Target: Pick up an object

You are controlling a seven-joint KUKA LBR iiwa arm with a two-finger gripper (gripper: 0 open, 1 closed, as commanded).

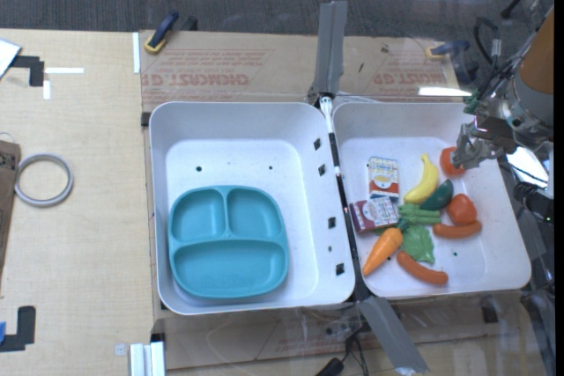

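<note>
While hovering at the right bin's (515,216) far right, gripper (464,156) reaching over a tomato (449,160); jaw state impossible to tell. Toy food clustering mid-bin: banana (424,180), carrot (382,249), all within reach. Blue tray (228,240) lying apart in left bin (176,136).

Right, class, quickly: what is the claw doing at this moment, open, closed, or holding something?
Claw: cannot be told; it sits at the right bin's far right side, by a red toy.
</note>
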